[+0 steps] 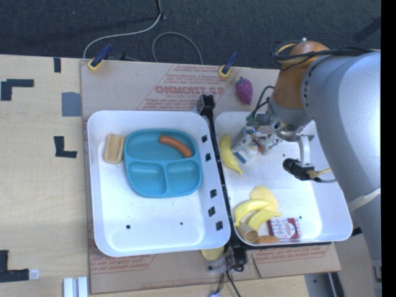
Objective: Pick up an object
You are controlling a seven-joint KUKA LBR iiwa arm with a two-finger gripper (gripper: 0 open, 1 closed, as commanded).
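On the tabletop (43, 184), two shallow white bins are seen side by side on a brown cardboard sheet (179, 91) that is clipped at its far edge by two clamps with yellow jaws. In the left bin (111, 228) a blue divided plate (163, 163) is set, and an orange toy sausage (176, 145) is laid in the plate's upper compartment; a tan toy bread slice (113, 148) is placed just beside the plate's left edge, on the bin floor. In the right bin (322, 203) the hand (255, 140) is lowered at the far left part of the bin, under the grey arm (340, 110) with its orange band (291, 79). Whether the hand's fingers are apart or together cannot be told, as they are blurred together with a small object below them that cannot be made out. A yellow toy banana (229, 156) is found just left of the hand, against the bin's left wall, and contact between the two cannot be judged. Near the bin's front, a group of yellow banana-like pieces (257, 206) is gathered, with a red and white packet (284, 228) just to the right of them and a tan cylinder (249, 233) touching the packet's left side. A purple toy grape bunch (244, 90) is left on the cardboard beyond the right bin, well apart from the hand.
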